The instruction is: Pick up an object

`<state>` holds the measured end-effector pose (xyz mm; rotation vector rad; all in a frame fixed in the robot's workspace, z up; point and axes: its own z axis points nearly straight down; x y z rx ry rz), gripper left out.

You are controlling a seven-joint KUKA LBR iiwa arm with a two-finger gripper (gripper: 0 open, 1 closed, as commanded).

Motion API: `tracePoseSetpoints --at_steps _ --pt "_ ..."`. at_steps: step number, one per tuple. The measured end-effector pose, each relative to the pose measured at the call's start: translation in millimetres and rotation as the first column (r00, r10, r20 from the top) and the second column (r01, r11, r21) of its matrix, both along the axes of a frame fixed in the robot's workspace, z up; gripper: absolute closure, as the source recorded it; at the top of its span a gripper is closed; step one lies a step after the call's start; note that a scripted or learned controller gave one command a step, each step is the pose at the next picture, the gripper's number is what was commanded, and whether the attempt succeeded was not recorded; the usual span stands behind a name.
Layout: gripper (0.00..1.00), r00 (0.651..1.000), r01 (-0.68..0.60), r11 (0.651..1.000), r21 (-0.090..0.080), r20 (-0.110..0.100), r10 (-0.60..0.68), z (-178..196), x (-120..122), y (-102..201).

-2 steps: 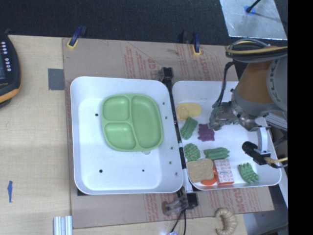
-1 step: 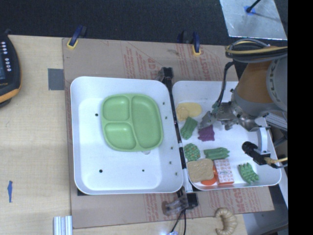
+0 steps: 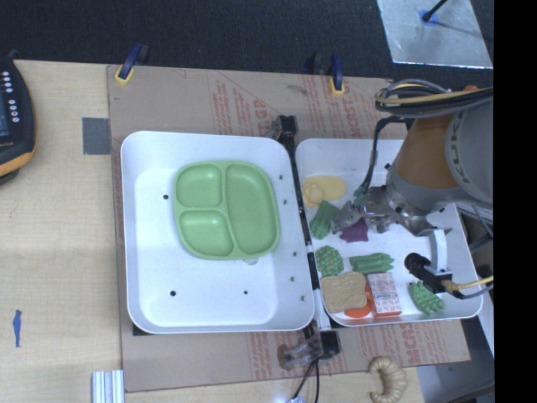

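Two shallow white plastic bins (image 3: 151, 225) side by side, seen from above. Grey arm with orange band (image 3: 428, 162) reaching in from the right. Two-finger gripper (image 3: 359, 212) low over the right bin, just above a small purple soft toy (image 3: 354, 232). Can't tell how open. Nothing seen held. Leafy green toy (image 3: 323, 218) just left. Smooth green divided plate (image 3: 226, 210) in left bin.
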<state>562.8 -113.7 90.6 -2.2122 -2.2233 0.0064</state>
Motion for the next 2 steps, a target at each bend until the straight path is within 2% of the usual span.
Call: tracePoseSetpoints --at_steps 1,2 --pt "1.0 1.0 0.0 1.0 -0.002 0.004 0.0 13.5 1.5 -2.4" --pt "0.0 1.0 -0.001 1.0 -0.002 0.003 0.001 13.1 1.3 -2.1"
